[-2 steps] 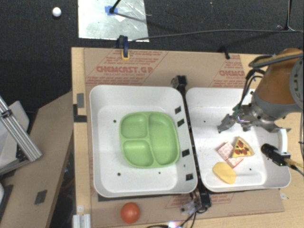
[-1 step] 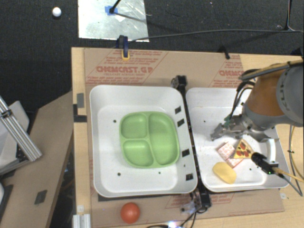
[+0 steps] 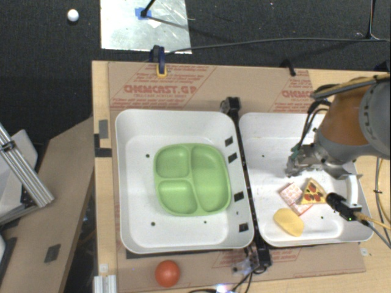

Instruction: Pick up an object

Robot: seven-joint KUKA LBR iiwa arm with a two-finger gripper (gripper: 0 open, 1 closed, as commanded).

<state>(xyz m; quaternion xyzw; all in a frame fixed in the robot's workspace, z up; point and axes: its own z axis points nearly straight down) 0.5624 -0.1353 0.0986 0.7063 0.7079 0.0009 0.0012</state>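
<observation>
The right bin (image 3: 269, 140) holds three small things near its front right: a yellow rounded lump (image 3: 288, 221), a pink and white square piece (image 3: 291, 193), and a yellow wedge with red spots (image 3: 314, 191) like a pizza slice. My gripper (image 3: 296, 164) hangs over the right bin's middle, just behind and slightly left of the pink square. It reaches down from the grey and orange arm (image 3: 348, 127). Nothing shows between its tips.
The left bin (image 3: 131, 163) bears a green divided plate (image 3: 191, 179). An orange ball (image 3: 167, 273) lies on the bench in front of the left bin. A black divider strip (image 3: 241, 176) runs between the bins.
</observation>
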